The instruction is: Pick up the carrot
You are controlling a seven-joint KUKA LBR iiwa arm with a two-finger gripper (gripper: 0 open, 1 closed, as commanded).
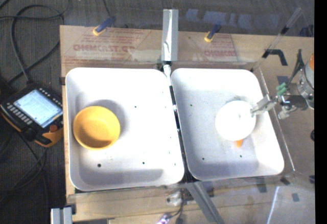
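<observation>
Orange carrot (238, 142) peeking from under white plate (235, 119), right bin (265, 164); gripper (261, 106) best lowered near-side, finger state unclear.

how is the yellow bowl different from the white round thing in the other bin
The yellow bowl sits in the left bin; the white round thing sits in the right bin. The bowl shows its open hollow upward; the white one shows a plain pale top. A bit of orange peeks from under the white one's near edge; nothing like that shows by the bowl. Both look round and similar in size.
</observation>
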